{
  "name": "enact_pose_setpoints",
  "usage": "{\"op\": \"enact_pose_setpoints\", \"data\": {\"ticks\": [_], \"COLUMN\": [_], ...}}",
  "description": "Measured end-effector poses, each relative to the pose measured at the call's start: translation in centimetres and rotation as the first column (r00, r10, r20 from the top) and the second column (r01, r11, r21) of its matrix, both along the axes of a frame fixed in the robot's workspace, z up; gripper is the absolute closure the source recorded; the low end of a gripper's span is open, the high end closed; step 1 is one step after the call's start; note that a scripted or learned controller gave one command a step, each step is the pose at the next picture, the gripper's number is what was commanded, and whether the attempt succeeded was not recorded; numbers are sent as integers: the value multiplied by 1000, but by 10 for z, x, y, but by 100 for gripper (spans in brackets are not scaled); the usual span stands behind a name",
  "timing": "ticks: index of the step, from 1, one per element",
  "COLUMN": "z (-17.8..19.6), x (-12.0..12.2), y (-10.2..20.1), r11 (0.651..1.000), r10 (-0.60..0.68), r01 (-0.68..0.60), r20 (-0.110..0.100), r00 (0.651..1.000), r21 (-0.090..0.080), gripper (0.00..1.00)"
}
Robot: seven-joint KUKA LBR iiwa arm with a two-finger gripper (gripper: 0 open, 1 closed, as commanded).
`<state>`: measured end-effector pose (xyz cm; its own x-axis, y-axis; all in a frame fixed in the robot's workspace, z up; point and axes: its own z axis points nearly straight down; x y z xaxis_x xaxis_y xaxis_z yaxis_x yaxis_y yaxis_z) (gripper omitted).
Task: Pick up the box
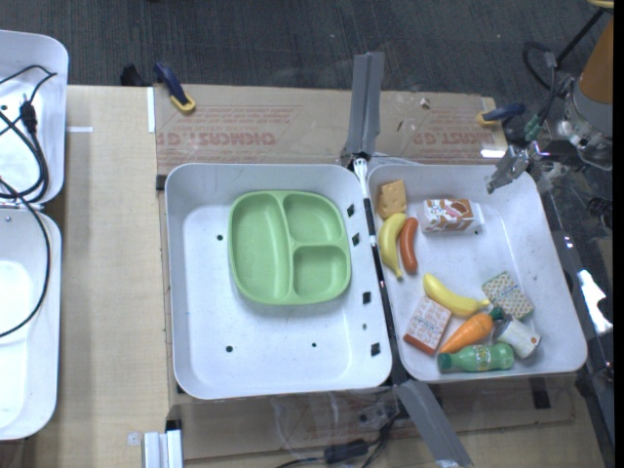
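Camera view: gripper [509, 169] poised over the far right corner of the right bin [558, 261], fingers hard to make out, so cannot tell whether open or closed; nothing seen between them. Box [449, 214] lying near the far edge of that bin, just left of the gripper and apart from it. Beside the box, toward the bin's left edge, a banana [391, 243] and sausage [409, 245]. In the left bin [185, 291], a green divided plate [290, 247].

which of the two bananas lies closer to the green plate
The banana lying beside the hot dog, against the right bin's left wall. The other banana lies farther right, mid-bin, next to the carrot.
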<state>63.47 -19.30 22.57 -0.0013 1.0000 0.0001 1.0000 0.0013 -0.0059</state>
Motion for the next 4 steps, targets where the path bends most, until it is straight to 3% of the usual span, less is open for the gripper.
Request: {"op": "enact_pose_setpoints", "data": {"ticks": [1,2,3,4], "z": [-126,-120,-120,-136], "x": [-83,-84,-83,-47], "y": [-21,-24,-21,-20], "r11": [1000,1000,1000,999], "r10": [10,6,9,50], "r01": [-10,-6,-9,-50], "r20": [4,0,-2,2], "r00": [1000,1000,1000,999], "r21": [9,6,10,14], "gripper": [0,100,0,0]}}
